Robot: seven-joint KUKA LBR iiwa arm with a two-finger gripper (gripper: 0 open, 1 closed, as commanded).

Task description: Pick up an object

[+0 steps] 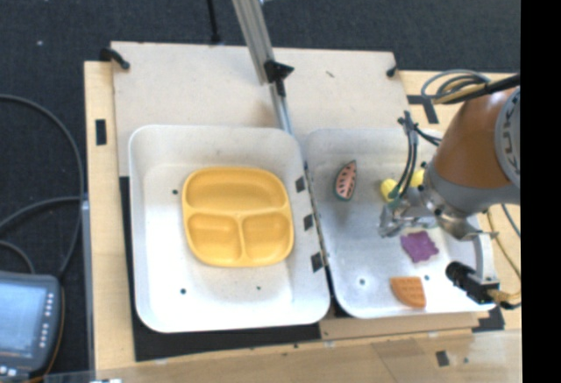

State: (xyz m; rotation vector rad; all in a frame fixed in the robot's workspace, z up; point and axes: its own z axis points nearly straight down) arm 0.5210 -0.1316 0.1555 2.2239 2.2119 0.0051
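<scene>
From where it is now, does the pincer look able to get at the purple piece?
Probably yes: the pincer sits just above-left of the purple piece in the right bin, with nothing lying on or against it.

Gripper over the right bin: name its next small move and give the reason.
Probably a short drop straight down onto the purple object. The gripper sits at that piece's upper left edge in the right bin, nothing visibly between its fingers. The yellow object lies just behind it, the orange piece nearer the front rim, so purple looks the closest target.
</scene>
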